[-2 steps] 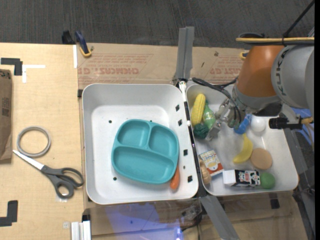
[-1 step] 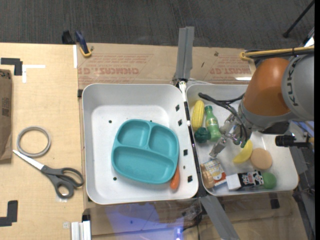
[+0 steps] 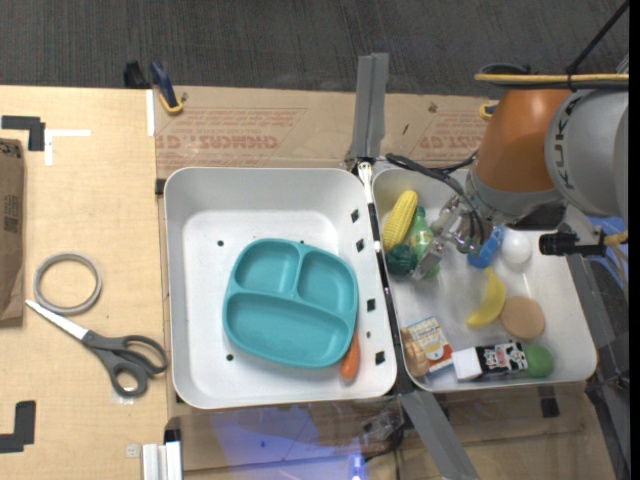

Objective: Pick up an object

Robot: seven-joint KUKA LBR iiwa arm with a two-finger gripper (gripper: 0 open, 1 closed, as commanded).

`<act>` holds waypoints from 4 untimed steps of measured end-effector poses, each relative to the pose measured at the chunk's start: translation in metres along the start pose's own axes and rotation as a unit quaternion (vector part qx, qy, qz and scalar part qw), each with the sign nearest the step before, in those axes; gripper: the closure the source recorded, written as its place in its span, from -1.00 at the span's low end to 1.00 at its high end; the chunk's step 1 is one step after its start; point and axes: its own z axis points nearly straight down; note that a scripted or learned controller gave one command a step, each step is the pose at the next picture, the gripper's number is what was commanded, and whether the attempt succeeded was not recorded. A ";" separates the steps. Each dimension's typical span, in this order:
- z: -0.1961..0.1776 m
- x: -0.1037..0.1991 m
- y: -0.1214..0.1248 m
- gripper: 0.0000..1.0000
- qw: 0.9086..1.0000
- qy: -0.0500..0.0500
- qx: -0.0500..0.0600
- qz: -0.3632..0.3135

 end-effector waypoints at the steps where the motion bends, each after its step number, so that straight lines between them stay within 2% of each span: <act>1: 0.000 0.016 -0.016 -1.00 0.999 0.001 0.000 0.032; 2: 0.000 0.072 -0.079 -1.00 0.999 0.001 0.001 0.051; 3: 0.000 -0.025 -0.035 -1.00 1.000 0.000 0.000 0.024; 4: 0.000 0.005 -0.007 -1.00 0.995 0.001 0.002 0.095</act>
